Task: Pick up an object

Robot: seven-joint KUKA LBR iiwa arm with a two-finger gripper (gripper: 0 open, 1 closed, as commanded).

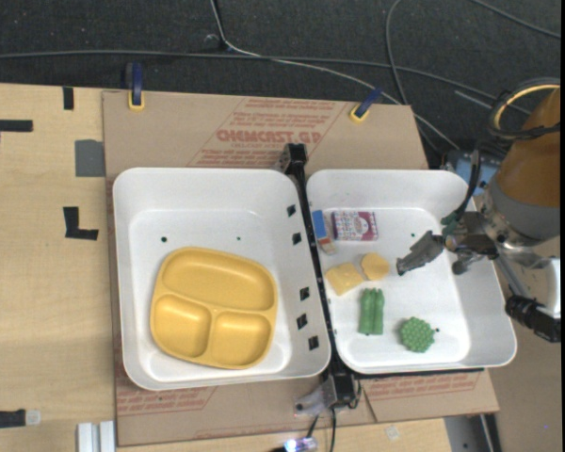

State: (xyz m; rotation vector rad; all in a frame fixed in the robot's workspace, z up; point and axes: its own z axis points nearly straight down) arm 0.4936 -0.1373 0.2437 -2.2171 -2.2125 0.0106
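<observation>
The right bin (452,188) holds several small objects. A pink and white packet (355,224) lies near its back left, beside a small blue item (318,228). Two pale yellow chunks (344,278) (375,267) sit in the middle left. In front of them are a green oblong piece (371,311) and a round green knobbly ball (415,333). My gripper (431,263) hovers over the right part of this bin, right of the yellow chunks. It is open, with nothing between its fingers (410,261).
The left bin (132,196) holds a yellow divided plate (212,307). A black divider (305,243) runs between the bins. Both rest on a cardboard sheet (254,130) with clamps at the back. Cables hang behind the arm (532,182).
</observation>
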